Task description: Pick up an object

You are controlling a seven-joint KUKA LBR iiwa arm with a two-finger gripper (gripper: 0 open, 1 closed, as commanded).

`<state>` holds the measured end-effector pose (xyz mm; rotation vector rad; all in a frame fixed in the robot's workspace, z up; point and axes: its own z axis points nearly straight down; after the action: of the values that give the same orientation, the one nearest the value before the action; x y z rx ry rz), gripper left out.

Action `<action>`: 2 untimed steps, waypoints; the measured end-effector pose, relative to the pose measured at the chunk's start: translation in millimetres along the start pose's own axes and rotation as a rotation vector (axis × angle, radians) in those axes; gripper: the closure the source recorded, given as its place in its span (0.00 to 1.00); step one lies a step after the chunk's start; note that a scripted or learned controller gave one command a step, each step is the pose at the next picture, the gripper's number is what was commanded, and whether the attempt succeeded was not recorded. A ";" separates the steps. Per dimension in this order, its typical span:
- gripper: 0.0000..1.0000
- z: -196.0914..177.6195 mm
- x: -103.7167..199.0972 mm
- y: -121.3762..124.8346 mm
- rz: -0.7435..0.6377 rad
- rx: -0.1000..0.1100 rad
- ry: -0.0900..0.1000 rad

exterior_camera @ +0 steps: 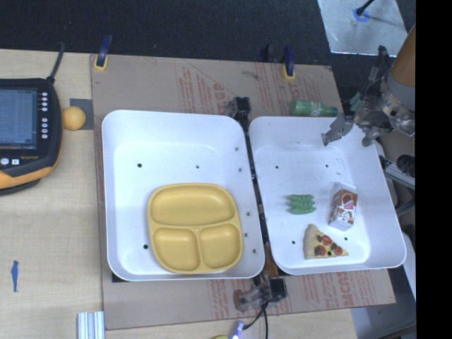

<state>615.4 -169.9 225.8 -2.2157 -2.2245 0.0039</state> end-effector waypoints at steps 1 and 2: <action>0.00 88.9 -42.4 -53.5 -0.001 0.003 -0.001; 0.00 133.6 -18.1 -83.2 -0.001 -0.003 -0.002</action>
<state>531.9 -188.4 92.4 -2.2171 -2.2275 0.0032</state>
